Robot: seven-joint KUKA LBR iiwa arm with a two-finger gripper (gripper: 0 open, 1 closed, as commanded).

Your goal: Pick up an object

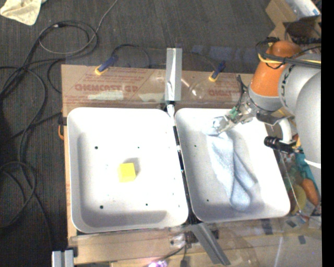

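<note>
Printed text, one item: faded red lettering on the cardboard sheet (pixel 117 88) lying under the far edge of the two white bins. It appears upside down and mirrored from this camera; the characters resemble "CHEMCAST GP" but cannot be read with certainty. A second patch of red print, at the sheet's right, is illegible.

cardboard sheet (pixel 78 88) under bins | black cables (pixel 31 78) on floor | rag (pixel 23 10) top-left

The bench (pixel 73 88) bears two white bins (pixel 125 167) side by side.
</note>
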